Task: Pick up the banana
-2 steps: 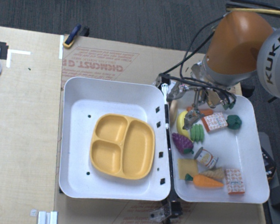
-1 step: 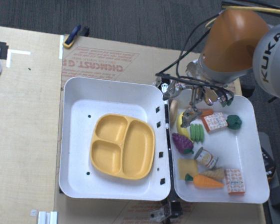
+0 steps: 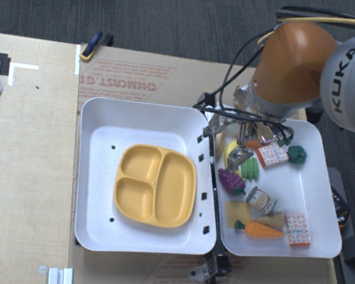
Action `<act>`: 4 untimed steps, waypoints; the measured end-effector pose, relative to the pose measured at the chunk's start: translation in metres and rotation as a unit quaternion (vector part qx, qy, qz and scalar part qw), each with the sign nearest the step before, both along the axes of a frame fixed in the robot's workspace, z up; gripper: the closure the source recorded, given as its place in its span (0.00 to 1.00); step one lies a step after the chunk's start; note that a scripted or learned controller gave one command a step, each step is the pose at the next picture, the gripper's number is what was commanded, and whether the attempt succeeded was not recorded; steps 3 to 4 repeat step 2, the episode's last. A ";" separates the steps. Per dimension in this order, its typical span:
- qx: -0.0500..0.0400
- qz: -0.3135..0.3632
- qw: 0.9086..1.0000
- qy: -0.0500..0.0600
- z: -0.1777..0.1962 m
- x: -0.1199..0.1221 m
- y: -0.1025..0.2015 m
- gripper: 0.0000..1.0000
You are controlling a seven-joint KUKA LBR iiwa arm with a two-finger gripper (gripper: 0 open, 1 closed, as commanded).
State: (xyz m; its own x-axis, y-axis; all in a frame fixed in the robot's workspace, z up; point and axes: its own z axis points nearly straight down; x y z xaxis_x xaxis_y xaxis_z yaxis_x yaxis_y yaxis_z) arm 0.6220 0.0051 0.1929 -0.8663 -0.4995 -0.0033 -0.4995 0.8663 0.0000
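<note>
Orange-banded wrist (image 3: 295, 62) sits closest to the cam, hanging over the right bin's (image 3: 319, 243) far-left corner, prob bc the banana (image 3: 231, 152) is right under it. Hand (image 3: 241, 153) is down among the toys w/ a yellow bit beside it, which I take for the banana, just beside green pieces (image 3: 249, 169) and purple grapes (image 3: 231, 180). Can't tell if the hand has it tbh. Carrot (image 3: 260, 230), can (image 3: 260, 199) and small cartons (image 3: 297, 229) crowd the near edge. Left bin (image 3: 92, 160) holds a yellow divided plate (image 3: 156, 185) mid-bin, away from the clutter.
</note>
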 end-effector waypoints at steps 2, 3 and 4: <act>-0.001 0.194 0.981 0.000 0.000 -0.006 -0.020 0.00; -0.001 0.194 0.981 0.000 0.000 -0.006 -0.020 0.00; -0.001 0.194 0.981 0.000 0.000 -0.006 -0.020 0.00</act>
